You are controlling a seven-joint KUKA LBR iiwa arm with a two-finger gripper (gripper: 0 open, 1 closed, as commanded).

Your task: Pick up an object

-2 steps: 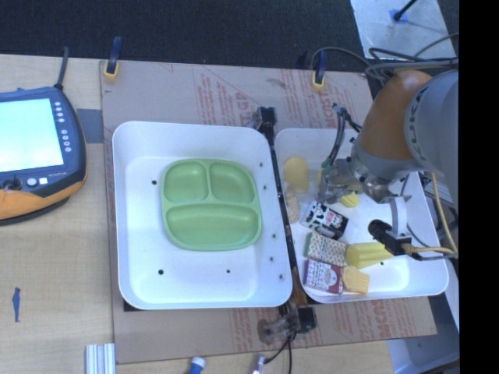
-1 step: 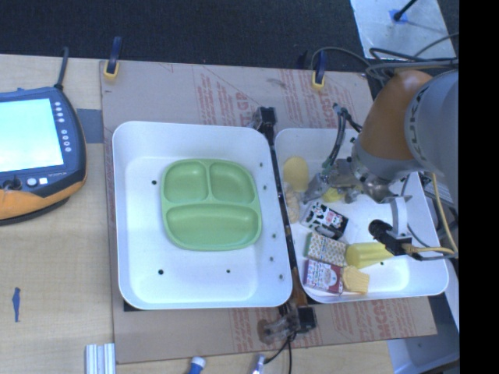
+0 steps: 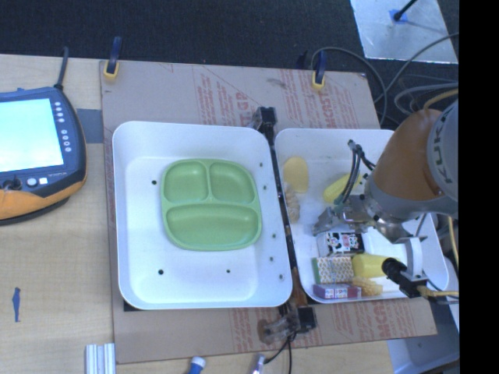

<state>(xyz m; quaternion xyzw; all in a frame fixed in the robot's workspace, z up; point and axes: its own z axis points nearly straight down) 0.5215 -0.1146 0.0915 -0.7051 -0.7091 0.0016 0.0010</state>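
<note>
Arm: grey iiwa wrist with orange band reaches in over the right bin from its right edge, sitting low over the bin's middle.
Gripper: down among the objects near the bin centre, just above the black-and-white card. Can't tell how wide the claw is, wrist housing and cables block it. Nothing visibly between the tips, so no claim of a hold.
Why there: my read is it's descending on or probing the central clutter, since that's where the pickable items are packed.
Right bin contents: pale yellow piece near the left wall, with a small tan bit just below it; bright yellow item partly under the wrist; speckled block with green edge near the front edge; yellow block just beside it on the right; small pink-and-purple packet against the front wall.
Left bin: holds a green three-section plate at centre, sections bare.
Task target: any object in the right bin; card is nearest the gripper, likely candidate.
Risk: items touch each other along the front edge, a grab there may catch two or slip.
Off-bin: teach pendant at the bench's left edge; clamps on the cardboard's back edge.
</note>
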